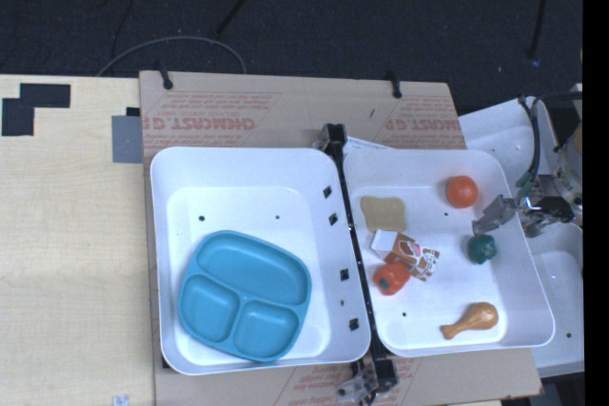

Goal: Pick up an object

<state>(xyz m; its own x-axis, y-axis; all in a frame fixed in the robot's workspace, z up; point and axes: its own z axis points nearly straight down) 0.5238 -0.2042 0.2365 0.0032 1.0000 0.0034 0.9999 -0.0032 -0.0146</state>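
Dark carpet crossed by cables lies behind a pale wooden bench (67, 233), on which a cardboard sheet (285, 114) carries two shallow white bins side by side. The left bin (181, 176) holds a blue divided plate (245, 296), the biggest item present. The right bin (419, 168) holds the smaller things: a tan sponge-like square (383, 212), a torn red-and-white packet (412, 255), a toy drumstick (470, 319) near the front wall, a red tomato-like piece (390, 279) touching the packet, an orange ball (461, 191), and a small green ball (481, 248). The gripper (514, 212) hovers at that bin's right rim, just above the green ball; whether it is spread or closed cannot be told.
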